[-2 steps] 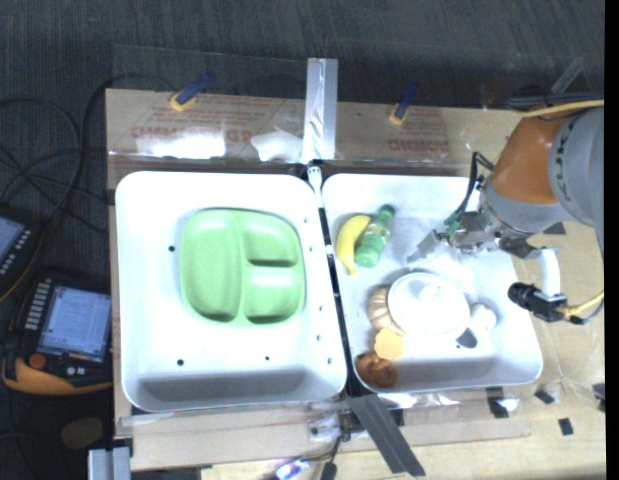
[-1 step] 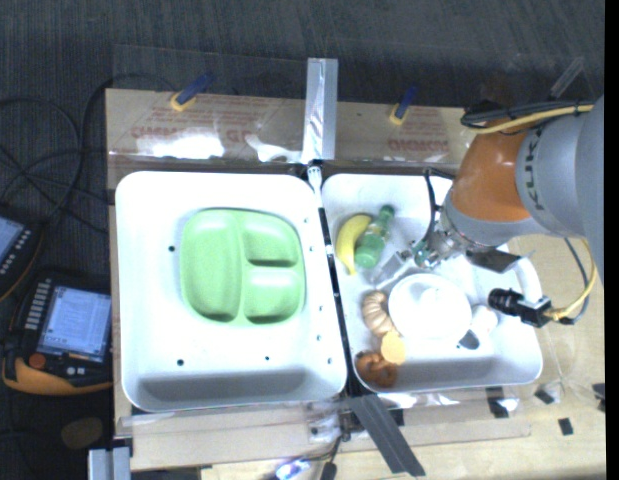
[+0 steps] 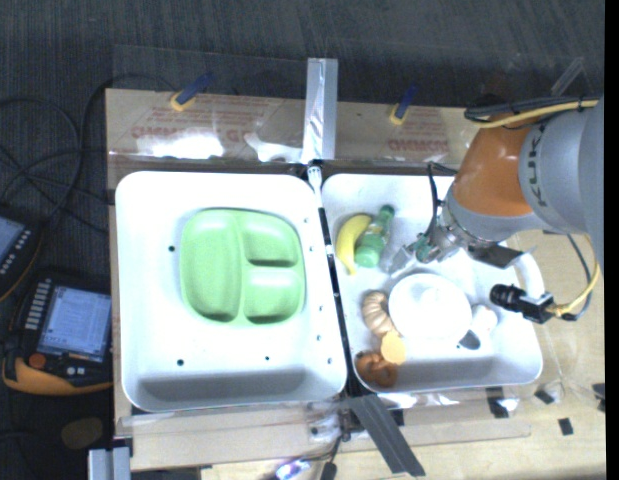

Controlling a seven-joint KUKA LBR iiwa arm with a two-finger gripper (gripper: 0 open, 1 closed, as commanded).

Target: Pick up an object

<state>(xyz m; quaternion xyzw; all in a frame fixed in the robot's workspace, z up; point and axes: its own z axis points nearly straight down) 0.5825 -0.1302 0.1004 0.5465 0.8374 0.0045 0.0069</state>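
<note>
Here, going from the left, the left shallow white bin (image 3: 139,268) carries a pale green plastic divided tray (image 3: 242,265), lying flat near its middle and well apart from the arm. Across the central divider, the right shallow white bin (image 3: 509,363) holds the clutter: a yellow banana (image 3: 350,240) lies just right of the divider with its long axis running roughly up and down the view, a small green bottle (image 3: 370,243) touching its right side. Below them sit a tan, lumpy pastry-like piece (image 3: 375,310), a small orange piece (image 3: 392,348) and a brown round thing (image 3: 377,369). A round white bowl (image 3: 430,306) sits right of the pastry. The gripper (image 3: 425,247) hovers just above the bowl's upper edge, right of the bottle; whether it is spread or closed I cannot tell. Judging by nearness, the bottle is the likeliest target, lying leftward, with the banana crowding it.
</note>
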